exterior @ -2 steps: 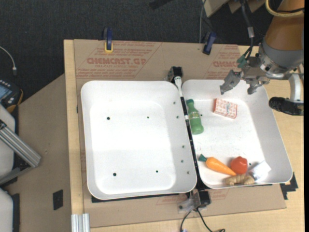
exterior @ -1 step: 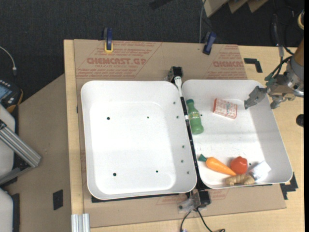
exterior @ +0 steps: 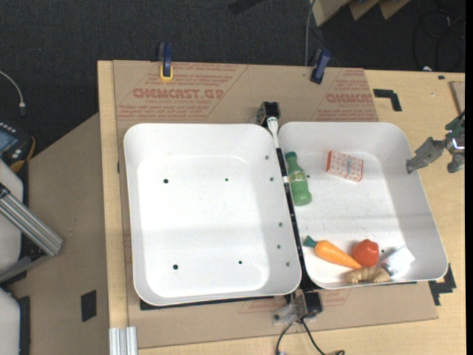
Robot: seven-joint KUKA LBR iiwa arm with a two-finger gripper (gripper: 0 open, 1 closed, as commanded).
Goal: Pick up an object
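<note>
In the right bin [exterior: 369, 213] lie a green bottle [exterior: 298, 177] along its left wall, a small red-and-white packet [exterior: 345, 166] near the back, and an orange carrot [exterior: 333, 254], a red tomato-like piece [exterior: 365, 251], a tan ginger-like root [exterior: 367, 276] and a small white piece [exterior: 400, 260] clustered at the front. My gripper [exterior: 436, 159] hangs at the right bin's right rim, well away from all of these. It is open, and nothing sits between its fingers.
The left bin [exterior: 199, 198] sits beside the right one on a cardboard sheet [exterior: 222, 87], which two clamps hold at the back edge. Metal framing stands at the far left.
</note>
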